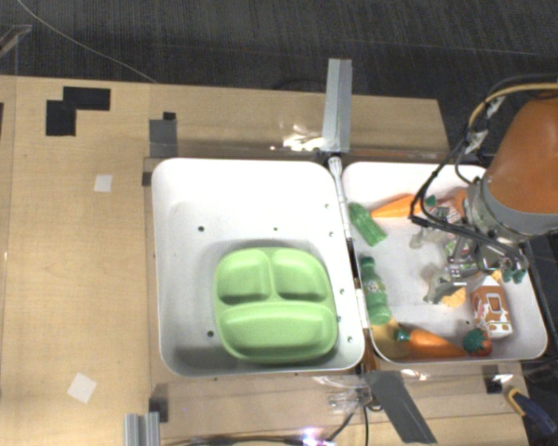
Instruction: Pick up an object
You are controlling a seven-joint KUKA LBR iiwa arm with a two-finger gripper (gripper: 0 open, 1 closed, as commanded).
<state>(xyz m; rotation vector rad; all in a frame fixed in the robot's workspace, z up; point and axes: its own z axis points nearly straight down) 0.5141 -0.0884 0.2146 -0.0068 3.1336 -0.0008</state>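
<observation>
My gripper hangs low over the middle of the right bin, below the grey wrist and its orange band. Just beneath it lies a small orange piece. A brown and white box sits to its right. To its left stand a green bottle and a green packet. One carrot lies at the back of the bin, another carrot along the front wall. Nothing shows as lifted off the bin floor.
The left bin holds a green divided plate near its front. A grey post stands behind the divider between the bins. Cables hang around the wrist.
</observation>
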